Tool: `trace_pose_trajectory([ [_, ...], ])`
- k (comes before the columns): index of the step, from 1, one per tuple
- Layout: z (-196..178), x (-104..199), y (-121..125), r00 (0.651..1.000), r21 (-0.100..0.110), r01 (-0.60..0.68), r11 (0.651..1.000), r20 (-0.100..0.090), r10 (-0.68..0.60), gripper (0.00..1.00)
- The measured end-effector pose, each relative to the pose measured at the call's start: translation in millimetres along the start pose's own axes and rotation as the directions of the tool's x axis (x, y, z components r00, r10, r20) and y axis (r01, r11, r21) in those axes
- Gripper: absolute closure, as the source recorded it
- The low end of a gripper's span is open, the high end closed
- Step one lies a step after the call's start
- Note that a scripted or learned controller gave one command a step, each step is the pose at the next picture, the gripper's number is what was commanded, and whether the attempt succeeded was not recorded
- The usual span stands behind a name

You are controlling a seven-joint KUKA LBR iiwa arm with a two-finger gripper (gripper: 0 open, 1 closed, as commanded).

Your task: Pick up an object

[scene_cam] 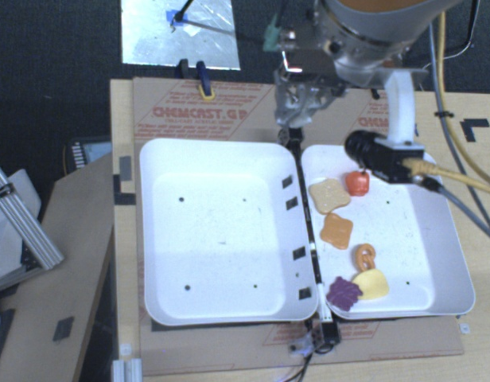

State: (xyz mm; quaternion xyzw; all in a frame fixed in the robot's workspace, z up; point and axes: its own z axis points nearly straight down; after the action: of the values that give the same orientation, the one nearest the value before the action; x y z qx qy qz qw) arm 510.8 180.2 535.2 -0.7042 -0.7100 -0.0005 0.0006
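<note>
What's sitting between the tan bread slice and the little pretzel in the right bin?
In the camera view, an orange waffle-like piece lies between the tan bread slice and the pretzel, all on the floor of the right bin.

Dark carpeted floor (54, 46), shiny metal sheet (180, 22), wooden bench (70, 237)

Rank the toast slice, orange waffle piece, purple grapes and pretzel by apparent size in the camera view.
1. Toast slice
2. Orange waffle piece and purple grapes: too alike to rank
3. Pretzel
</note>
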Motion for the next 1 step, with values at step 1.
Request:
trace_pose_trajectory([
  [1, -11.4, -1.9, 2.3, 1.000, -0.004, -0.003, 1.000, -0.001, 0.003, 1.00],
])
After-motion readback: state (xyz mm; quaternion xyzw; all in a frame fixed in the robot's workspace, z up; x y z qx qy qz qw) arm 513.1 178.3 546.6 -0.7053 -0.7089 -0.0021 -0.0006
